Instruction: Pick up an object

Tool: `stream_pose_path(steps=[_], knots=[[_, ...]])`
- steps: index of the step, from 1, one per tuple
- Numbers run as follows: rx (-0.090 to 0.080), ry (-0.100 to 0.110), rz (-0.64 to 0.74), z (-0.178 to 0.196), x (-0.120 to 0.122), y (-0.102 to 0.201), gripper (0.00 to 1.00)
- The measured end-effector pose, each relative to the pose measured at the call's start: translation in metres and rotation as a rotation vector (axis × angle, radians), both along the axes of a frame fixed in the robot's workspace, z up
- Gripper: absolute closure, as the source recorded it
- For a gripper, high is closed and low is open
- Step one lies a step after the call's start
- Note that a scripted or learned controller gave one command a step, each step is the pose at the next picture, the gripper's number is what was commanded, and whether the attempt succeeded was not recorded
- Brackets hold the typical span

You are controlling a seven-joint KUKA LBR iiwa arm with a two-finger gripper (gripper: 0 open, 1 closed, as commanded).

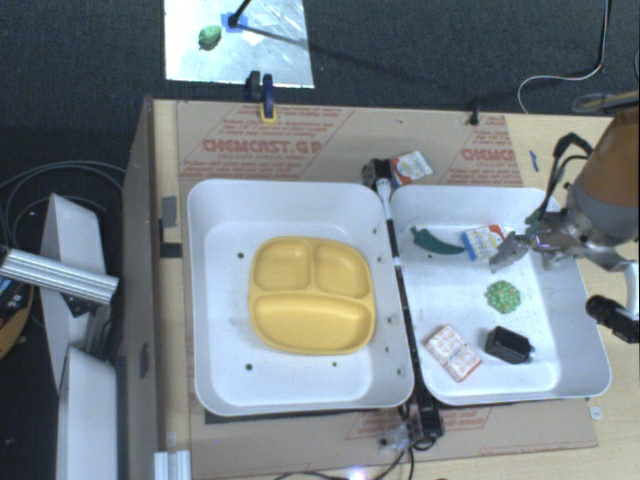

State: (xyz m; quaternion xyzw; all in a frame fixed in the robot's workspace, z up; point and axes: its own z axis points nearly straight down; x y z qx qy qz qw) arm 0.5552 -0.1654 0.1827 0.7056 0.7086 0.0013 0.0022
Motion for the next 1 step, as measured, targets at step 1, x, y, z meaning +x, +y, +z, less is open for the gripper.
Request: stream_pose_path(steps=[1], knots=[[0.001,0.003,-0.003,-0.0984,-0.0242,-0.0032,0.00]])
